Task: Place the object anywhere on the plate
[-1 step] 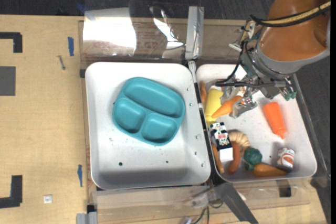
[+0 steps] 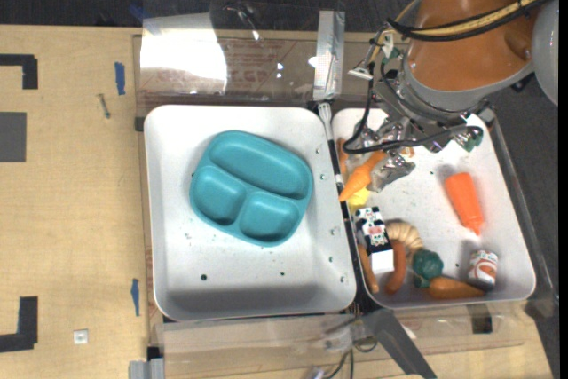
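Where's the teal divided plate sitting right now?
In the camera view, the teal three-compartment plastic plate lies in the left white bin, a little above the middle, across the divider from the toy-filled right bin.

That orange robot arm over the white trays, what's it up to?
The arm reaches down into the right bin, over a pile of small toys: an orange carrot-like piece, a yellow-orange piece by the bin's left wall, and others nearer the front. Its gripper is low beside the yellow-orange piece, but I can't tell whether it grips anything. The teal divided plate in the left bin has nothing on it yet.
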Action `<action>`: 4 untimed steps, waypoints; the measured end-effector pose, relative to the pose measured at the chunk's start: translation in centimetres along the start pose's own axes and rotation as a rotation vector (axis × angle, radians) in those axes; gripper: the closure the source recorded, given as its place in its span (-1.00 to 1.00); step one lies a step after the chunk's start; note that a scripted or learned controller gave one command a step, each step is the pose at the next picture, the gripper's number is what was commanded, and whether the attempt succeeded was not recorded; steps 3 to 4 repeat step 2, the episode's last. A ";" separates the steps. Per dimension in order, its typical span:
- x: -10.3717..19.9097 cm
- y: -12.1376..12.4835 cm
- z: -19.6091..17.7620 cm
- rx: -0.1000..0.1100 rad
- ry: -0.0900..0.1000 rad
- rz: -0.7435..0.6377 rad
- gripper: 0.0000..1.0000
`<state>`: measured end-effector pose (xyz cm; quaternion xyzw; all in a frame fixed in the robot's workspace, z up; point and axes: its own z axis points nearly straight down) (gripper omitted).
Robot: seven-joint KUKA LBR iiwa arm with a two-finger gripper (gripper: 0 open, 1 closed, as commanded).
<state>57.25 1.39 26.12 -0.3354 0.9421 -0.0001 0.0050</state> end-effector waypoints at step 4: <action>-6.8 1.1 4.7 -0.002 -0.001 -0.271 -1.00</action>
